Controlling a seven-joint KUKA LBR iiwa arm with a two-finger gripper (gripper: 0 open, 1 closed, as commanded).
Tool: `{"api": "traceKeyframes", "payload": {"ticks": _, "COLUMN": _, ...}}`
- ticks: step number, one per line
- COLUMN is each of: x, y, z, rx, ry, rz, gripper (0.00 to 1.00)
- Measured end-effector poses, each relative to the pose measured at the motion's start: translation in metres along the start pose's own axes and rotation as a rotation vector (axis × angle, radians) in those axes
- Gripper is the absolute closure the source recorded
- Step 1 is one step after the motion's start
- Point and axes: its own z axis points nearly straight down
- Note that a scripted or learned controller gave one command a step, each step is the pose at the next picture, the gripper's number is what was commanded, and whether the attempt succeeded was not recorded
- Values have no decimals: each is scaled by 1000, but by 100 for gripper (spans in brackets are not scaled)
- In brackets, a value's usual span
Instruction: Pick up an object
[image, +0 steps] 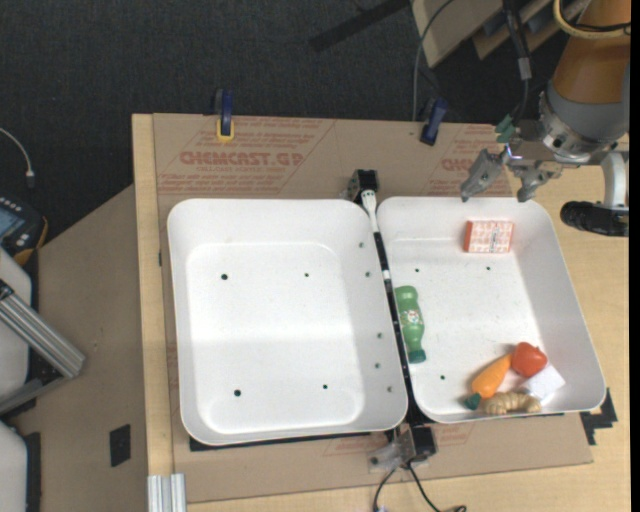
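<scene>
Camera view shows the gripper (505, 178) poised above the far rim of the right bin (560, 290), its two fingers spread apart with nothing between them. Just nearer than the gripper lies an orange-and-white box (488, 236) — well apart from it, a green bottle (408, 322) rests against the bin's left wall, and a carrot (490, 378), a red pepper (528, 359) and a ginger root (510, 404) cluster in the near right corner.

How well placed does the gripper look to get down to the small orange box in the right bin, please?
Probably yes. The gripper hangs open above the far rim of the right bin, and the orange box lies alone just below it, with nothing on or beside it.
</scene>
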Motion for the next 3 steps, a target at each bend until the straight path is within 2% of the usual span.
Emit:
{"api": "traceKeyframes", "payload": {"ticks": 1, "x": 10, "y": -50, "z": -123, "rx": -16, "ry": -3, "rz": -1, "gripper": 0}}
{"api": "traceKeyframes", "payload": {"ticks": 2, "x": 23, "y": -93, "z": -194, "rx": -12, "ry": -2, "rz": -2, "gripper": 0}}
{"api": "traceKeyframes", "payload": {"ticks": 3, "x": 102, "y": -171, "z": -265, "rx": -14, "ry": 2, "rz": -10, "gripper": 0}}
